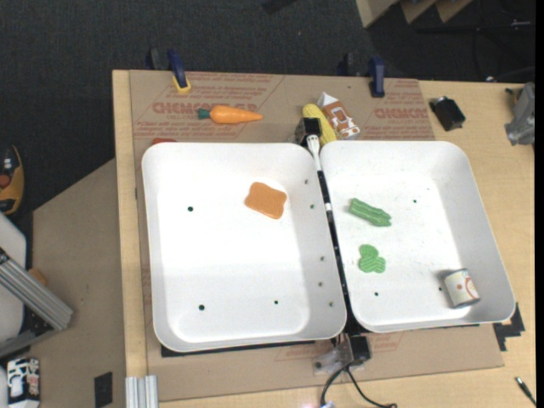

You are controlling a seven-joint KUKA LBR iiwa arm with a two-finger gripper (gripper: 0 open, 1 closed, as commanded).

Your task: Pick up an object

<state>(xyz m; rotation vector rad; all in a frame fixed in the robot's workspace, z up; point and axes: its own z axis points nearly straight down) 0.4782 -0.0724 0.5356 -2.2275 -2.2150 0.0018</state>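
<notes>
In the left bin [170,253] lies a flat orange slab [266,200] toward its upper right. The right bin [476,194] holds a green ridged piece [370,212], a small green leafy piece [371,260] below it, and a small white cylinder with a red mark [460,287] near the lower right corner.
A toy carrot [228,116] lies on the cardboard bench behind the left bin. A yellow piece and a brown-and-white packet [330,119] lie behind the seam between the bins. Blue clamps [178,70] [376,75] grip the board's far edge. A grey object [520,117] is at the right edge.
</notes>
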